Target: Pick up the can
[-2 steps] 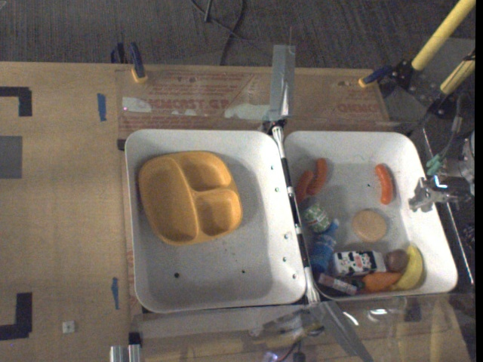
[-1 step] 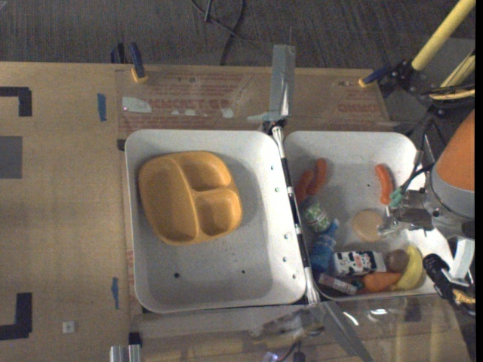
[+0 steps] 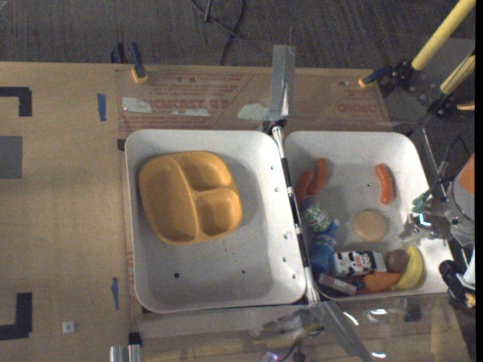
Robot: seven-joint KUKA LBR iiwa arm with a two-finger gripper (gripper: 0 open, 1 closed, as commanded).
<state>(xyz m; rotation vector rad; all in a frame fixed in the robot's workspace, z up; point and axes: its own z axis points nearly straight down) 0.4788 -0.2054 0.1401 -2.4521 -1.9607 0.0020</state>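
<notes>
Item: can (image 3: 318, 218), green-labelled, lying in the right bin (image 3: 343, 143) against its left wall, between two sausages above and a blue packet below; not yet lifted, so the whole pick remains. Hand (image 3: 428, 222) at the bin's right rim, well apart from the can, its state not discernible. Writing: can label illegible; cardboard print behind the bins unreadable.
</notes>
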